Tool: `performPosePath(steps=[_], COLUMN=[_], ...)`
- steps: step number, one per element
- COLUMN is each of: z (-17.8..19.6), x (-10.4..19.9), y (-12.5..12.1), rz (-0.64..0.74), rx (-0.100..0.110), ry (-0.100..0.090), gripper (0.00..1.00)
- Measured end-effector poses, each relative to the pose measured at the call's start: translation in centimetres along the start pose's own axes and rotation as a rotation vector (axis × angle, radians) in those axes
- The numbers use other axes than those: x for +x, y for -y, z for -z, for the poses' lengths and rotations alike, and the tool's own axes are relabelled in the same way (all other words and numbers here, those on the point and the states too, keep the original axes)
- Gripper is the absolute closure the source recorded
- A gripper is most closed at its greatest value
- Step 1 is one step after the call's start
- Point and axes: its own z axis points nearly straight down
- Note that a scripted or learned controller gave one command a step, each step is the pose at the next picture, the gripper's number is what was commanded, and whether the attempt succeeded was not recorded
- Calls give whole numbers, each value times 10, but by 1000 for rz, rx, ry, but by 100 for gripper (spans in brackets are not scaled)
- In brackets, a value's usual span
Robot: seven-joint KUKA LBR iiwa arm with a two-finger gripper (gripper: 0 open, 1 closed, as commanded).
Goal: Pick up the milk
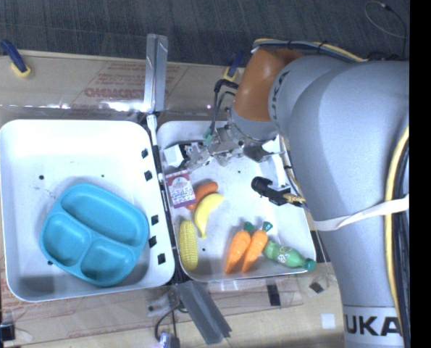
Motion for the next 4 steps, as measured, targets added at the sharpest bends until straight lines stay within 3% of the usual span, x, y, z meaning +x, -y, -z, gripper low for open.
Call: performPosePath(steps=[1,2,3,4], z=[63,1,32,22], x=[-4,-40,13,-10], y=[-6,21,-8,-5], rz=[-10,149,77,-220], rx=[-29,-28,-28,-13], ry=[-10,-9,-9,-25], gripper=[0,0,0,0])
